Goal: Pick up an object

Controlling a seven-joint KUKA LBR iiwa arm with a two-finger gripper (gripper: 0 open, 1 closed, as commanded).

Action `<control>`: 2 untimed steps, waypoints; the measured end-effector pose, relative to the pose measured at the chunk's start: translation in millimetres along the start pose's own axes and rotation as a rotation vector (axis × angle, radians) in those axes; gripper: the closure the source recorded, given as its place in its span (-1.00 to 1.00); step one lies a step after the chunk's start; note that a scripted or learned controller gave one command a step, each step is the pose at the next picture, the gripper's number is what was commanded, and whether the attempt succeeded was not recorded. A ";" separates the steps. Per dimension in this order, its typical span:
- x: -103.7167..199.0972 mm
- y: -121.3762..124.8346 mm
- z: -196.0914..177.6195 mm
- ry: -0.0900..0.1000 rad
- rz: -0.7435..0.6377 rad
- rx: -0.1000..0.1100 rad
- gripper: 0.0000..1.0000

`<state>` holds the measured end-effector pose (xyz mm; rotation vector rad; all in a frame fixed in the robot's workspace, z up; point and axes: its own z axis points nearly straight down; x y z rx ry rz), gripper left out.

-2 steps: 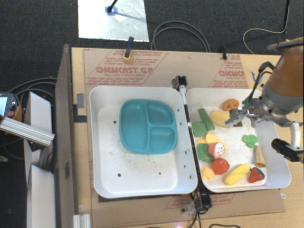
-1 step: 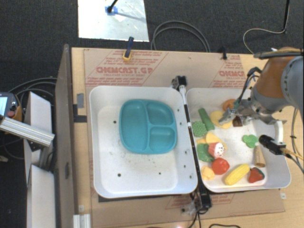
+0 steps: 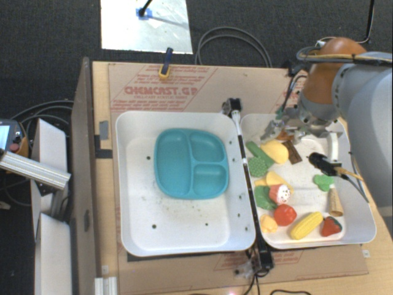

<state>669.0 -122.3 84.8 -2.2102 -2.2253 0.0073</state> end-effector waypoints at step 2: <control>-62.8 -0.3 -12.1 -0.003 0.003 -0.008 1.00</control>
